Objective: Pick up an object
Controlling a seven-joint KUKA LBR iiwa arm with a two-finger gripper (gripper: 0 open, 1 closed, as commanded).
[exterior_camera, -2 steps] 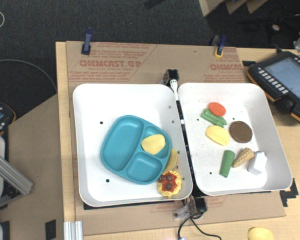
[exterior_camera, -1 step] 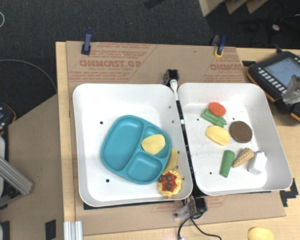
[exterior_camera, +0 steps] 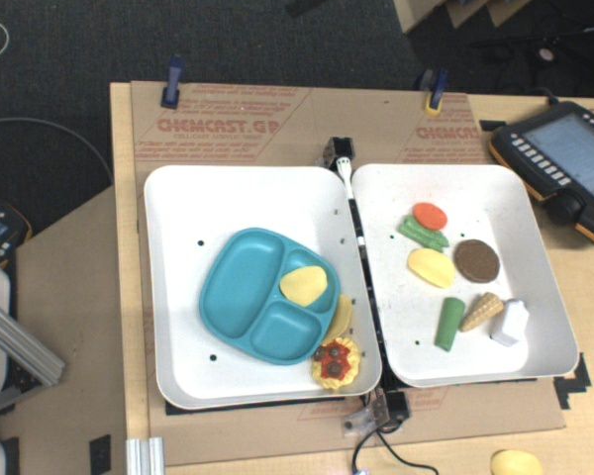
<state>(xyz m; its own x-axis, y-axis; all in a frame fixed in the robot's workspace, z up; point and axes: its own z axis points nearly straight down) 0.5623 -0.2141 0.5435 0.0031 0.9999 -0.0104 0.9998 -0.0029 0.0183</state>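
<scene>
While nothing has been lifted yet, the toy food sits untouched in the right bin (exterior_camera: 535,359): an orange slice (exterior_camera: 430,215), yellow lemon (exterior_camera: 431,267), brown cookie (exterior_camera: 476,259) and green cucumber (exterior_camera: 448,323) clustered toward its far-right side. A teal divided plate (exterior_camera: 240,300) fills the left bin (exterior_camera: 168,265). By my reckoning the whole pick remains, and I cannot tell the gripper's state.

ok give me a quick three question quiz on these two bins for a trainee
1. True or false: the yellow piece lies in a compartment of the teal tray.
2. Which lies nearest the right bin's far wall? A) brown disc B) orange-red piece C) white block
3. Fill in: the small pizza lies in the ___ bin, at its near edge.

Key: 1 true; 2 B; 3 left
</scene>
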